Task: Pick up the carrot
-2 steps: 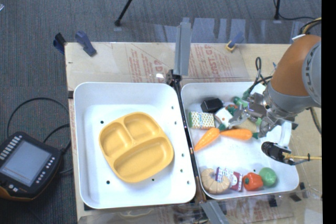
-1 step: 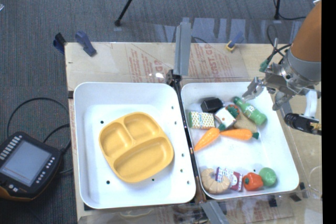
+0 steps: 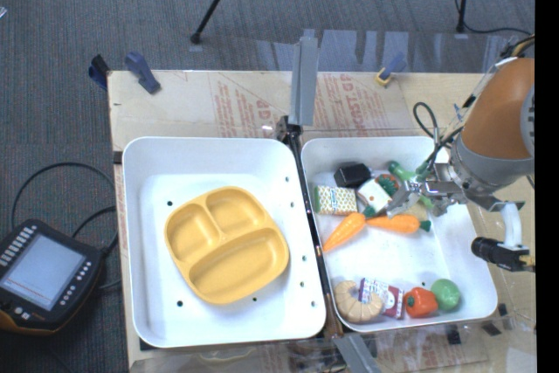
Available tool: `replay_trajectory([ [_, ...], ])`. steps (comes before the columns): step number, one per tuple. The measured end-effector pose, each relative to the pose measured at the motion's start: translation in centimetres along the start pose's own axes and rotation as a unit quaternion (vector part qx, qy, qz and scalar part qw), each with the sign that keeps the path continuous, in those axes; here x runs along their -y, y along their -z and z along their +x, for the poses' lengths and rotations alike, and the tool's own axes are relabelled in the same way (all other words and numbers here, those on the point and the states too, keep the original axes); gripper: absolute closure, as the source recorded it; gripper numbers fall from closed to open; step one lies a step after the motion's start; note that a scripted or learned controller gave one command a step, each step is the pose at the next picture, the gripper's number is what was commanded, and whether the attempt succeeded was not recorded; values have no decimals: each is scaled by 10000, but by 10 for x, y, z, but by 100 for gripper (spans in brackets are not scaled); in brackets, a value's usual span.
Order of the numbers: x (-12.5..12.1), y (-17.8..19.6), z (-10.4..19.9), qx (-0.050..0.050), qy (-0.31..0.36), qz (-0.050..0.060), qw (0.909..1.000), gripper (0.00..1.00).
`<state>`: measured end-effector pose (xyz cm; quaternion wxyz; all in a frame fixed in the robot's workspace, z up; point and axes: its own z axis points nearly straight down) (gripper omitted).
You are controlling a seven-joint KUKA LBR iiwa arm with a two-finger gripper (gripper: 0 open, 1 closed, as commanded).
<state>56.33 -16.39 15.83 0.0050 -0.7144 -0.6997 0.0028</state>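
Note:
Two orange carrots lie in the middle of the right bin [image 3: 454, 262]. One carrot [image 3: 344, 231] slants toward the bin's left wall. The other carrot [image 3: 396, 224] lies level, with its green stub pointing right. My gripper [image 3: 422, 194] hangs just above and slightly behind the right end of the level carrot, at the end of the grey and orange arm [image 3: 498, 131] that enters from the right. No carrot is seen lifted; both rest on the bin floor.
Behind the carrots sit a black block [image 3: 352, 175], a yellow-green packet [image 3: 335, 200], a small white box [image 3: 376, 190] and a green item [image 3: 397, 170]. A bagel [image 3: 353, 300], a red pepper [image 3: 421, 302] and a lime [image 3: 446, 293] line the front. The left bin holds a yellow divided plate [image 3: 227, 242].

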Motion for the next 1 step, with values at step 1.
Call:
replay_trajectory([
  [1,-6,-66,1,32,32,-101,9999,0],
])
